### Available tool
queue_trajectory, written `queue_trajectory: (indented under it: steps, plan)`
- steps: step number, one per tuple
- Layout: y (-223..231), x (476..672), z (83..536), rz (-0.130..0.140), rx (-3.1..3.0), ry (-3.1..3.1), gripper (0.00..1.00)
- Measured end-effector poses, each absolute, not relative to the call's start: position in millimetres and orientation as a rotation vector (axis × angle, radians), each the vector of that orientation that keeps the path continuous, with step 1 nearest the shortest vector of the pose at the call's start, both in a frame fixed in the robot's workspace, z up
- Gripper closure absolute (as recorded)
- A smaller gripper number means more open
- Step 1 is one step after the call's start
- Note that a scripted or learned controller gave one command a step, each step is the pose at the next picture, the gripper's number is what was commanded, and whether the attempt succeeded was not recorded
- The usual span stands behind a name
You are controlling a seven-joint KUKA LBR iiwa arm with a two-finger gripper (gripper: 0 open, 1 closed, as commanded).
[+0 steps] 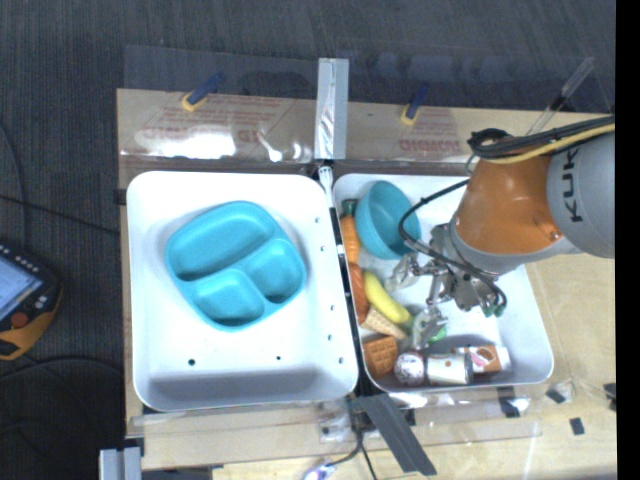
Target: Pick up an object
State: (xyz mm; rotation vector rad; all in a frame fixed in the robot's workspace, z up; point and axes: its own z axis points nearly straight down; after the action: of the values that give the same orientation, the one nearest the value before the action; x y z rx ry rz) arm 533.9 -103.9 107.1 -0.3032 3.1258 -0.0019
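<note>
The banana (386, 299) is taken as the likeliest object, since it lies nearest the gripper (432, 320) in the right bin (530, 338), in the lower right of the frame. It is seen just left of the gripper, between the blue bowl (381, 215) above it and the waffle-patterned toy (381, 352) below it, with the carrot (350, 248) along the bin's left wall beside it. Its long axis runs diagonally, from upper left to lower right, with the lower end pointing towards the gripper. It is judged to be a light, stiff plastic toy with a smooth, rather slippery skin and a curved back; a hold across the middle of its length, square to the long axis, would be favoured, as a grip near either tapered end could slide off. Neighbouring items are crowded close, so little room is left for the fingers on the left side. A bottle-like item (455, 365) lies on its side along the bottom of the bin. Whether the pincer is apart or together cannot be told; nothing is seen held in it. A blue divided tray (236, 263) rests in the left bin (150, 348).
</note>
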Motion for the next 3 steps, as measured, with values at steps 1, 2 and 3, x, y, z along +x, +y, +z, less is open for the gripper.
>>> queue_trajectory:
  steps: [1,2,3]
  plan:
    - [-121,553.9,90,-0.002,-0.708,3.052,0.00]
    - [-210,588.5,90,-0.012,-0.744,3.038,0.00]
    - [-192,600.6,90,-0.010,-0.704,3.050,0.00]
